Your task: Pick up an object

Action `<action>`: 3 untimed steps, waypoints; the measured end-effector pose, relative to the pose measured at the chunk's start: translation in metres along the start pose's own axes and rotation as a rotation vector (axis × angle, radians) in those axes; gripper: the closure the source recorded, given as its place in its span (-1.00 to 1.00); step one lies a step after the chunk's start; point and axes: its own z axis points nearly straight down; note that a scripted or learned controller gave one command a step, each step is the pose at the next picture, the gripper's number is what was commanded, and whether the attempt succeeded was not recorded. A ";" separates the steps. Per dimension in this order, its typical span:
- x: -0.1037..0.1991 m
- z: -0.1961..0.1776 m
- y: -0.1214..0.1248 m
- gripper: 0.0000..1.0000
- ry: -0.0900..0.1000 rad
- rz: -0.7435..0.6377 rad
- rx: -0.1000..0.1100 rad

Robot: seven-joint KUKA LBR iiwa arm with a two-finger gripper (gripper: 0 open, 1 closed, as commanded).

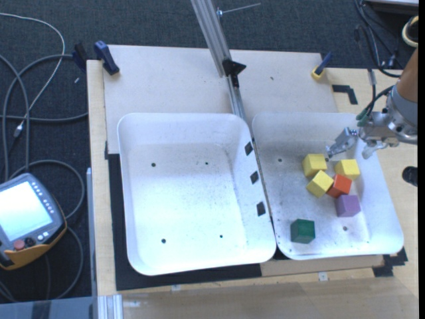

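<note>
You see the gripper above the right bin, near its far right corner. Its fingers look spread and hold nothing, though blurred. Just below lie three yellow blocks, an orange block, a purple block; a green block sits near the front edge.

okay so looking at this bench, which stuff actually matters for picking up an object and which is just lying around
For the job:
end effector, over the right bin
three yellow blocks
orange block
purple block
green block

Just lying about:
left bin
blue clamp
yellow clamp
handheld pendant on the floor
loose cables
</note>
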 end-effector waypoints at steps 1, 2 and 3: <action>-0.003 0.113 0.018 -1.00 0.003 0.000 0.009; -0.003 0.097 0.020 1.00 0.001 0.000 0.000; -0.003 0.098 0.019 -1.00 0.001 0.000 0.001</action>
